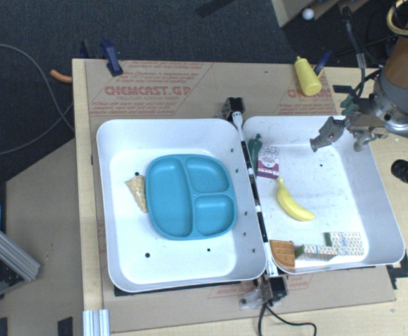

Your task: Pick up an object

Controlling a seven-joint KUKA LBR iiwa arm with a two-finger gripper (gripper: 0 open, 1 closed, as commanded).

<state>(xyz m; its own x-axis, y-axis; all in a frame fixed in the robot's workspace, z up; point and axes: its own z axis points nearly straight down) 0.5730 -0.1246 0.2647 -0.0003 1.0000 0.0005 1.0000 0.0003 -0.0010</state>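
My gripper (340, 141) hovers over the far part of the right bin (371, 187), open, with nothing between its fingers. A yellow banana (293, 203) lies in the middle of that bin, nearer the front and to the left of the gripper. Against the bin's left wall sit a small purple-and-white packet (268, 161) and a dark green item (255, 145). Along the front wall lie a brown toast-like piece (282, 253) and a patterned packet (335, 246).
The left bin (120, 243) holds a blue divided plate (190, 194) with a tan cracker-like piece (137, 190) at its left edge. A yellow bottle (306, 75) lies on the bench behind the right bin. A blue clamp (110, 57) sits at the bench's far left corner.
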